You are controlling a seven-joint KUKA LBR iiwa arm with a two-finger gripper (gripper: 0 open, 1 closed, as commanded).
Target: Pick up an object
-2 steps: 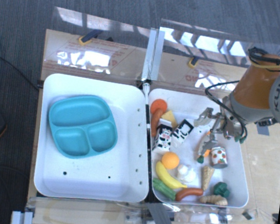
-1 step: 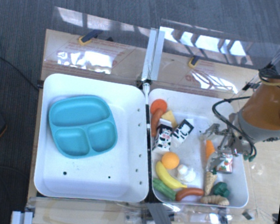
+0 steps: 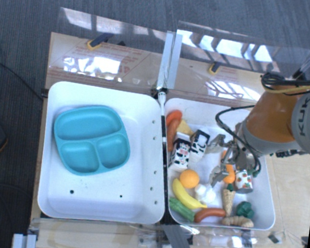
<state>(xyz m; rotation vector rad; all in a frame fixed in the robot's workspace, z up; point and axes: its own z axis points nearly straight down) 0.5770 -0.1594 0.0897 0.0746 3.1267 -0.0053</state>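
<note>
With the gripper (image 3: pixel 230 167) low in the right bin (image 3: pixel 268 191) near its right wall, fingers slightly apart over a small orange piece (image 3: pixel 229 177) among crowded toy food, closing could pinch a neighbour or shove the piece aside

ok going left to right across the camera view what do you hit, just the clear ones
blue divided tray in the left bin → divider between the bins → orange ball → gripper → green toy near the right bin's far wall
</note>
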